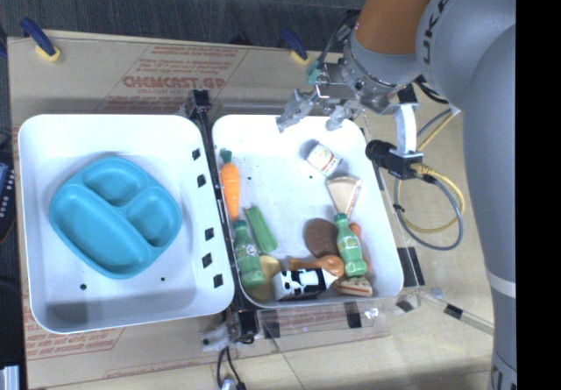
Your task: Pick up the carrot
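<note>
Carrot [230,189], orange with green top, lengthwise along right bin's [378,204] left wall; fingers [289,119] apart, empty.

the arm [456,46] is cut off by the top edge and runs out at the bottom right. its orange band hides the far rim of the right bin [263,130]. the worktop [131,73] is cropped at the left edge.

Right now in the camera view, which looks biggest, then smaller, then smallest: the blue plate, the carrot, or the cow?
1. Blue plate, biggest by far.
2. and 3. Carrot and cow look about alike; I can't rank them.
</note>
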`<state>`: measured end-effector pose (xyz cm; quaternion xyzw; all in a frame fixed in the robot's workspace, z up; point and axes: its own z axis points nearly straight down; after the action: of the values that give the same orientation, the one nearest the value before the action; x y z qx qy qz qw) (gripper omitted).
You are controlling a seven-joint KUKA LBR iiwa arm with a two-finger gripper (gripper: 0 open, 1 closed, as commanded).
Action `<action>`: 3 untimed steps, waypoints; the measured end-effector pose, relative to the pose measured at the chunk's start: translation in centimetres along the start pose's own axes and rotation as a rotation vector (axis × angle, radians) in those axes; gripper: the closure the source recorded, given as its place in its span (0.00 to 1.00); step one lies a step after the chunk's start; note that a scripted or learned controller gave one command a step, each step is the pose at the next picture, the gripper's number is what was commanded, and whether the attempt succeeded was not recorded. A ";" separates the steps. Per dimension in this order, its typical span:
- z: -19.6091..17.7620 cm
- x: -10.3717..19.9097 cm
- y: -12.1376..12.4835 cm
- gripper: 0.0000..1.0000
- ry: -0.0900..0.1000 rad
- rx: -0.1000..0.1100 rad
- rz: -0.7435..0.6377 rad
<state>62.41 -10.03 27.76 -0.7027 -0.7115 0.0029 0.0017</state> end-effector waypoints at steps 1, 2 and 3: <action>14.3 0.2 -3.0 0.00 0.001 0.014 -0.008; 18.5 0.4 -0.1 0.00 -0.008 -0.005 0.153; 18.5 0.7 -0.8 0.00 -0.001 0.001 0.298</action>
<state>61.48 -9.40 9.27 -0.8004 -0.5995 0.0040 0.0013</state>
